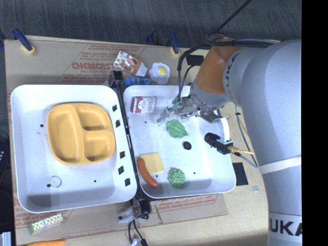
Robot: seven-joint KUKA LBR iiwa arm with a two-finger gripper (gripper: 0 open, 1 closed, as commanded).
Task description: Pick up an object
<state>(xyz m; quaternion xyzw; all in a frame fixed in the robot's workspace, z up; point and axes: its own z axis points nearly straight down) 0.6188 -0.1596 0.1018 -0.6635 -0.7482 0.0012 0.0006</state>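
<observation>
The thing nearest my tool is a green leaf-shaped piece, lying flat on the floor of the right bin, in its upper middle part. The gripper sits just beside the leaf's far edge, low over the bin floor, and from this slanted view I cannot tell whether it is released or clenched, nor whether it touches the leaf; I see nothing held in it. The grey arm, with its orange band, comes in over the bin's right rim. Just nearer the camera than the leaf, and apart from it, lies a small black disc. Toward the bin's far left corner lies a small red and white box. Along the near side I see a yellow square slice, a reddish-orange sausage touching the slice's near left corner, and a knobbly green cluster near the slice's right. The left bin holds a yellow divided tray and, near its front left, a small clear ring. Beyond the bins, on the cardboard-covered bench, lie a printed packet, a blue item and a white and yellow round thing. A striped wrapper lies in front of the left bin.
</observation>
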